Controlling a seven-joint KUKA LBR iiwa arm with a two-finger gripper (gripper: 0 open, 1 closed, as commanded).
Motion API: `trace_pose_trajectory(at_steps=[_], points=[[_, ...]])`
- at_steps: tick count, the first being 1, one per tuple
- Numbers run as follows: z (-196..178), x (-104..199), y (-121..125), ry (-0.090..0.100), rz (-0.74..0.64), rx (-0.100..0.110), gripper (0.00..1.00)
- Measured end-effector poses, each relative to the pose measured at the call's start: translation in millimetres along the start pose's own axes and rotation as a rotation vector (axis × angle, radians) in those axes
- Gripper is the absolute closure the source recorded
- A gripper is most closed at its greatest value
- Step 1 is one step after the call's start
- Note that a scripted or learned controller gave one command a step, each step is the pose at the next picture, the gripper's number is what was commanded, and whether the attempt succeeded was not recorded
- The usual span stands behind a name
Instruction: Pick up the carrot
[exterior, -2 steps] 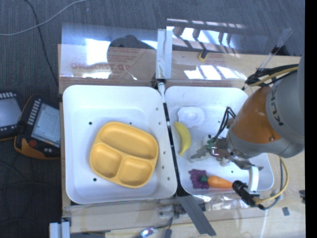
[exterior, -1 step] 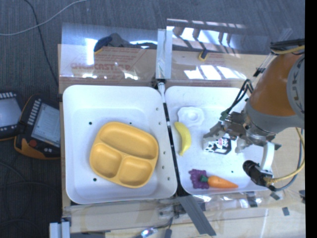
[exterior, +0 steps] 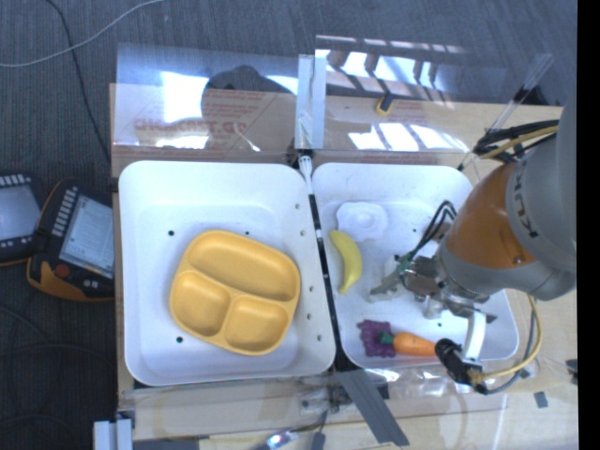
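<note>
The carrot (exterior: 413, 345) lies at the near edge of the right bin (exterior: 412, 181), touching purple grapes (exterior: 377, 337) on its left — the tool (exterior: 398, 282) hovers above it beside a banana (exterior: 347, 260), fingers apart, clamping nothing.

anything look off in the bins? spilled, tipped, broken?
Nothing stands out. The yellow tray sits flat in the left bin. The banana, grapes and carrot lie loose and intact in the right bin.
</note>
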State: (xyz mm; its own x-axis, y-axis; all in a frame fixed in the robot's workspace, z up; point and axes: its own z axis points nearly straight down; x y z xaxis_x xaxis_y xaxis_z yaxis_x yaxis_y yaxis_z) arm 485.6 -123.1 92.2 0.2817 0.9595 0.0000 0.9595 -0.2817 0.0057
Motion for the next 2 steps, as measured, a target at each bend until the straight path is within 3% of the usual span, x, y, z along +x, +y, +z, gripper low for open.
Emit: trace_pose_trajectory(at_steps=[1,2], points=[[-133.0,33.8,-8.1,-0.003,-0.045,0.007,0.00],[-142.5,27.5,0.4,-0.003,-0.221,0.009,0.00]])
